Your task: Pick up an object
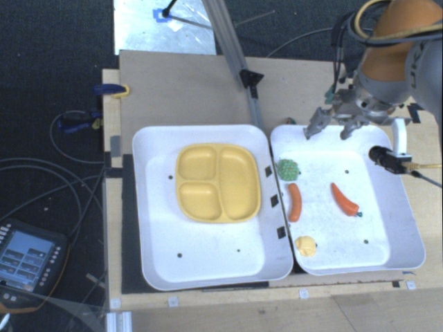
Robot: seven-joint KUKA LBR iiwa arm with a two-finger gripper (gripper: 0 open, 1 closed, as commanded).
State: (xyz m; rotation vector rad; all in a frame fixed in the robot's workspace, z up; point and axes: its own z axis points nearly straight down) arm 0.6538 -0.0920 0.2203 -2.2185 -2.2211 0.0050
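Claw (329, 128) spread and holding nothing above the far rim of the right bin (401, 206), with broccoli (288, 169), sausage (295, 202), carrot (344, 199) and yellow lump (305, 245) lying apart inside, yellow plate (217, 182) in the left bin (156, 206).

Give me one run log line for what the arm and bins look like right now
hand open, above right bin's far edge | holding nothing | right bin: broccoli, sausage, carrot, yellow piece | left bin: yellow tray

Two white bins (208, 268), one yellow tray (217, 182), four food items (294, 203)
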